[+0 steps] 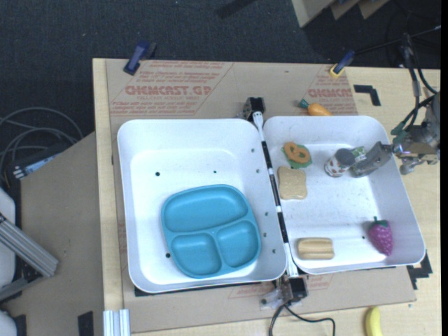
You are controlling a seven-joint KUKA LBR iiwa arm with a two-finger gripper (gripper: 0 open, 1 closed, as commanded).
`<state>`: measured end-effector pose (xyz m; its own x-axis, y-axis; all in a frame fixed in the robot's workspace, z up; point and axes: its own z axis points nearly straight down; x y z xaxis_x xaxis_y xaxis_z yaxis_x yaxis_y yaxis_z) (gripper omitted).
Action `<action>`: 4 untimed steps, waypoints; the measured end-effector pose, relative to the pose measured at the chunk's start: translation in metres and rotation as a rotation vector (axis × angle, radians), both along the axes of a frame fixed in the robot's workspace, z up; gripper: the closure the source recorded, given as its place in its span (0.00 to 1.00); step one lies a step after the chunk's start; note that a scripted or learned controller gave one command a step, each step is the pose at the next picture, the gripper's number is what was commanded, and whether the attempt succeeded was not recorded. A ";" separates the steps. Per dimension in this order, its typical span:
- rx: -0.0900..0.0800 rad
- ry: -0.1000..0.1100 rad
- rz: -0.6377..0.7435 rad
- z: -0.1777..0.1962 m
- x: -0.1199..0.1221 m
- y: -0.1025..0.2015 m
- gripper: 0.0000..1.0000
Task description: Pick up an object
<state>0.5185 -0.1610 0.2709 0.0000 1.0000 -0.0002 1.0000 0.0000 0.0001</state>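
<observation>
The right bin (pixel 350 219) holds several toy foods. A small round white and dark-red piece (pixel 337 163) lies near the back of it. My gripper (pixel 357 162) reaches in from the right and sits low, right against that piece's right side. A green and orange round slice (pixel 297 154) lies to the left, with a beige square slice (pixel 292 184) just in front of it. A tan bread roll (pixel 315 248) rests near the front wall. A purple berry (pixel 381 236) sits at the front right corner.
The left bin (pixel 140 152) holds a blue divided plate (pixel 210 228). An orange toy carrot (pixel 316 108) lies on the bench behind the right bin, and a yellow banana (pixel 374 322) lies at the front right. Cables hang at the right, beside the arm (pixel 420 142).
</observation>
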 end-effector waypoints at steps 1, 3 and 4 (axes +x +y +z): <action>0.001 0.003 0.001 -0.124 0.056 0.052 0.00; 0.000 -0.001 0.001 -0.186 0.148 0.063 0.00; 0.000 0.001 0.000 -0.186 0.144 0.067 0.00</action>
<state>0.6625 -0.0945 0.0851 -0.0003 1.0000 -0.0001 1.0000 0.0003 -0.0006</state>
